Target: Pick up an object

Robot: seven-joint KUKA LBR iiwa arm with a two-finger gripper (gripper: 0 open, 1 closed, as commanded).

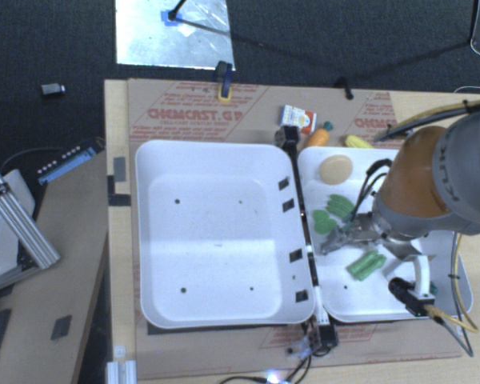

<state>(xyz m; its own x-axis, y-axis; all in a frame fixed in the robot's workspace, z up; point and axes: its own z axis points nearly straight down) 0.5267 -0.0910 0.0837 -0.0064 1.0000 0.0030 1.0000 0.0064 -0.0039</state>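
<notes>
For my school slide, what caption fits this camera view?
Robot arm lowers its gripper among green objects in the right bin.

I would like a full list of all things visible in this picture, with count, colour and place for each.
left bin: one, white, centre of the bench
right bin: one, white, beside the left bin, under the arm
round object: one, beige, far end of the right bin
leafy pieces: a few, green, right bin near the divider
ridged block: one, green, right bin near the gripper
metal sheet: one, silver, on the dark floor above the bench
arm: one, grey with orange band, over the right bin
gripper: one, metal, low over the green items
</notes>
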